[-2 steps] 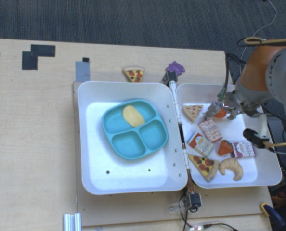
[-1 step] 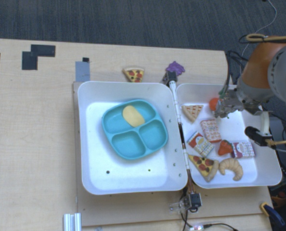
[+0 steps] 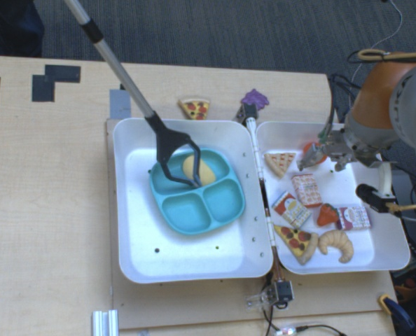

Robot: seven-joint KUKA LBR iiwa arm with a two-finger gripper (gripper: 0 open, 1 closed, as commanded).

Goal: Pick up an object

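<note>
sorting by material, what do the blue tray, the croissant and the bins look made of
Blue tray: likely moulded plastic, smooth, even colour, rounded compartments. Croissant: probably plastic toy food, uniform tan with a slight sheen; could be rubber. Bins: seemingly white plastic, smooth, rounded rims with soft highlights.

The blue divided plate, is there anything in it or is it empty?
Not empty. The blue divided plate holds one yellow, rounded item in its upper compartment; the two lower compartments show bare blue.

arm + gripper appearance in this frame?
The arm is bulky and rounded, with a grey shell and a broad orange band above the wrist. The gripper is a small grey metal assembly. Thin dark cables loop along the arm near the wrist.
</note>
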